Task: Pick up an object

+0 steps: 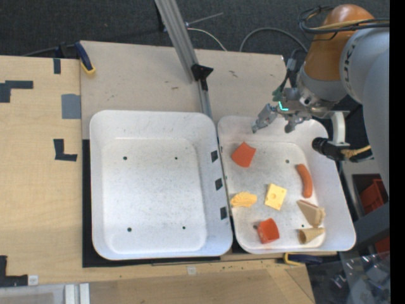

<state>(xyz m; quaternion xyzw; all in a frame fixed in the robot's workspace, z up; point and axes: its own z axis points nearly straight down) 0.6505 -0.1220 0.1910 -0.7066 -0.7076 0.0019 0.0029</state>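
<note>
In right bin, sausage (pixel 305 180) near-lengthwise, upright.

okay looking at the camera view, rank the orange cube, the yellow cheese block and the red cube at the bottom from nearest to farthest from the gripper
From the gripper, at the right bin's top edge:
1. Orange cube, upper left of the right bin.
2. Yellow cheese block, middle of that bin.
3. Red cube, near its bottom edge.

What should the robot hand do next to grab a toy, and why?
Probably drop down and slide a little toward the orange block. The gripper hangs open over the top edge of the right bin with nothing between its fingers, and that block is the nearest piece, lying apart from the others.
</note>
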